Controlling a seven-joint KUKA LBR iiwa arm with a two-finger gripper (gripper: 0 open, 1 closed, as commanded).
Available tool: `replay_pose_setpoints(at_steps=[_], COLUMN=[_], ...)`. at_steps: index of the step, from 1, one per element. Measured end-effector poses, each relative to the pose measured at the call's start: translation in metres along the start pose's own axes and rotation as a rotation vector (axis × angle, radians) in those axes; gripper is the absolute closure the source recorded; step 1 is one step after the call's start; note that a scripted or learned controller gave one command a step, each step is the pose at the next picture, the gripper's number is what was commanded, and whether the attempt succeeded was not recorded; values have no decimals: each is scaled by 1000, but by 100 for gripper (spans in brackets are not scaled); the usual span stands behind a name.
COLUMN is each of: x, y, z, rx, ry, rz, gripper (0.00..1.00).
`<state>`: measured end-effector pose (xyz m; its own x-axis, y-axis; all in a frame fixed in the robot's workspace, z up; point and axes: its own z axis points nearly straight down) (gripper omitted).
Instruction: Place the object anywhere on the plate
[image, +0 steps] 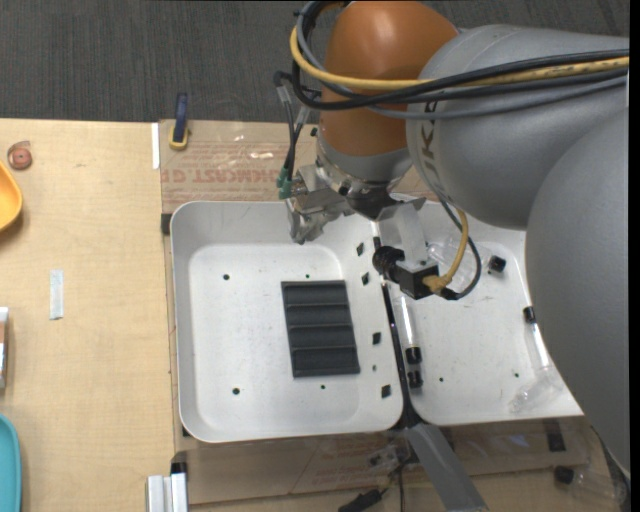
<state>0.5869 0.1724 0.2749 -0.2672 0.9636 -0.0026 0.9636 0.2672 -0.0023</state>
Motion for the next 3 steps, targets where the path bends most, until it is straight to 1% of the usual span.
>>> replay_pose_setpoints(at_steps=[1, 2, 3], x=[47, 47, 66], y=[2, -34, -65], z=[25, 52, 5], rx=[2, 1, -2], ry=[1, 1, 1], rz=[-258, -335, -458], gripper=[100, 100, 100])
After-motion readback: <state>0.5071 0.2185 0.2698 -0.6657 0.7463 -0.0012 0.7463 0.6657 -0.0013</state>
